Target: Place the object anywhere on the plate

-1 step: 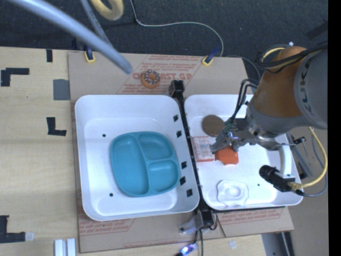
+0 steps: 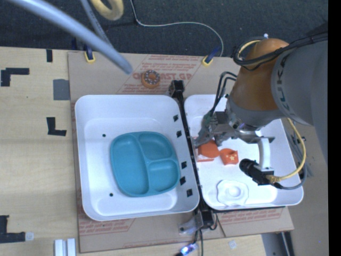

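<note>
The orange object (image 2: 209, 150) lies on the floor of the right bin (image 2: 287, 196), near that bin's left wall, and the hand (image 2: 212, 134) hangs right over its upper edge. The arm's grey wrist and orange band cover most of the hand from above, so I cannot tell how far it is open, nor whether it has any hold on the object. Just to the right of the orange object sits a second small piece, red-orange with a pale spot (image 2: 229, 157); the two look close enough to touch, though the view is too coarse to be sure. Lower in the same bin lies a white round item (image 2: 232, 192), hard to make out against the white floor. A black cable end with a yellow lead (image 2: 256, 172) hangs from the arm beside it. In the left bin (image 2: 90, 116) rests the blue plate (image 2: 145, 162), divided into three compartments, with nothing on it. Beyond the bins, on the cardboard sheet covering the desk (image 2: 32, 143), lies a small ring-shaped doughnut toy (image 2: 151, 79).
</note>
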Action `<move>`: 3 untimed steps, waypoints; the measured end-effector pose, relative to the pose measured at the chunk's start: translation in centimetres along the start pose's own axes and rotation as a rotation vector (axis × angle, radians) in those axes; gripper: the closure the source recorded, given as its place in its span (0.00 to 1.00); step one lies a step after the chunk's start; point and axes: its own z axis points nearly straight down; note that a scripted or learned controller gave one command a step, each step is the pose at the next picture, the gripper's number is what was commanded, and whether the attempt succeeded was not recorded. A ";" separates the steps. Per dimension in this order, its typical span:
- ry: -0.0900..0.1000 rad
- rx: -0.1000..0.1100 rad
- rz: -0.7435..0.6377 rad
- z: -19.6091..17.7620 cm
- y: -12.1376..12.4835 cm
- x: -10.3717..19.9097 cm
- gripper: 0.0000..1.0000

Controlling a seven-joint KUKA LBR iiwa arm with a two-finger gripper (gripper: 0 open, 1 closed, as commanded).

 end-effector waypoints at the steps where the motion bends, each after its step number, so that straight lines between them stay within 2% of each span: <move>1: -0.001 0.001 0.001 0.8 0.4 5.9 1.00; 2: -0.002 0.001 0.003 1.6 1.0 10.8 1.00; 3: 0.000 0.001 0.001 0.5 1.2 15.4 1.00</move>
